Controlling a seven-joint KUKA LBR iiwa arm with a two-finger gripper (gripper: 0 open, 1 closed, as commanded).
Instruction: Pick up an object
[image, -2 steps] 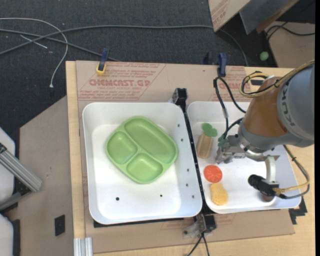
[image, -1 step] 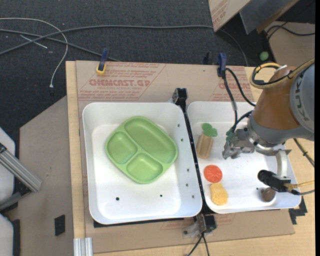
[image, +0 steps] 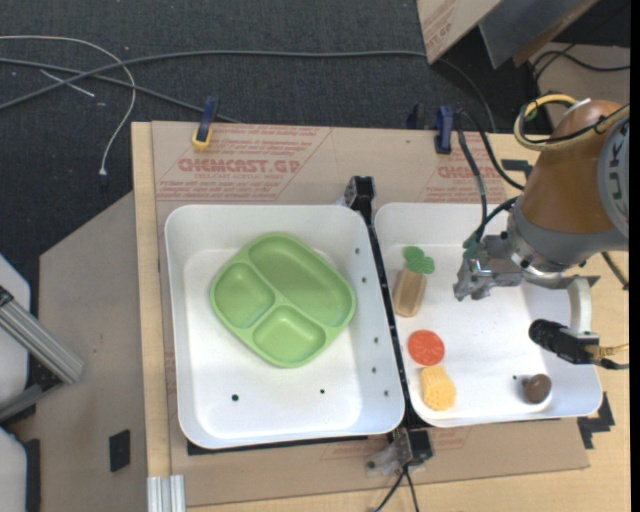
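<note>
Pick not done yet: your gripper (image: 478, 283) hangs over the right bin (image: 560, 405), nothing seen betw. the jaws; gap looks narrow. Nearest item, the tan block (image: 408, 292), lies near, at its 9 o'clock. Descent, grasp, lift all remain.

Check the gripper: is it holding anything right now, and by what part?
Nothing is held. The gripper hangs over bare floor of the right bin, with no object between its fingers. The nearest item, the tan block, lies apart to its left.
</note>
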